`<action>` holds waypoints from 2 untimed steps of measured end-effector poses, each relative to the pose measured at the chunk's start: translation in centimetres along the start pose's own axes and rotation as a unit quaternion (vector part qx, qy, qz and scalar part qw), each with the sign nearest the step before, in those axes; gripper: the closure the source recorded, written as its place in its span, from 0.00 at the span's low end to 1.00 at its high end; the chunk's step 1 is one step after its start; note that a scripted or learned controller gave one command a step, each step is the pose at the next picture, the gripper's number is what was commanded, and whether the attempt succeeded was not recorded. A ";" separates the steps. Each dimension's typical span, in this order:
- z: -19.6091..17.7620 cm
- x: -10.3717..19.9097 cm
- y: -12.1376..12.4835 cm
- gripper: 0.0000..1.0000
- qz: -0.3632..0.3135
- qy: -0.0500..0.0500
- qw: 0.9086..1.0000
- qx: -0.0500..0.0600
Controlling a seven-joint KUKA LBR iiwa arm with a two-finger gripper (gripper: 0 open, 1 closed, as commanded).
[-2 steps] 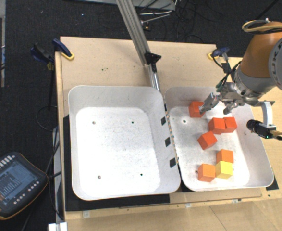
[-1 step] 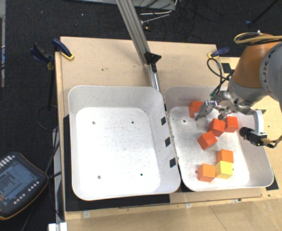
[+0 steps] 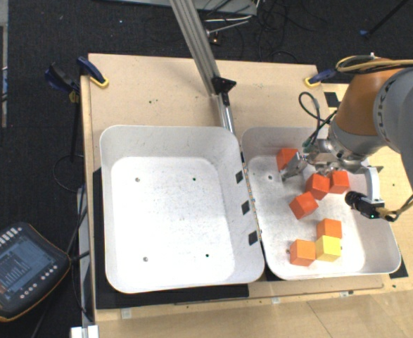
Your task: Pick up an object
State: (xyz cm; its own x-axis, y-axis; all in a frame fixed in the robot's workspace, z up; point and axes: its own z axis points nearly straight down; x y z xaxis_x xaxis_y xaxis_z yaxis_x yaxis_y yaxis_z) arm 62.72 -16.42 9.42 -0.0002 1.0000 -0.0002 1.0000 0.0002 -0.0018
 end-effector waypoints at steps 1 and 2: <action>-1.2 0.0 0.1 1.00 0.000 -0.001 1.000 -0.002; -7.3 -0.6 -0.3 1.00 0.001 -0.001 1.000 -0.005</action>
State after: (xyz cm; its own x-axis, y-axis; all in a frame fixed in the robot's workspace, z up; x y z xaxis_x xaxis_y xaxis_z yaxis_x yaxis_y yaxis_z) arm 62.47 -16.98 16.76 0.0014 1.0000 -0.0028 1.0000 -0.0014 0.0078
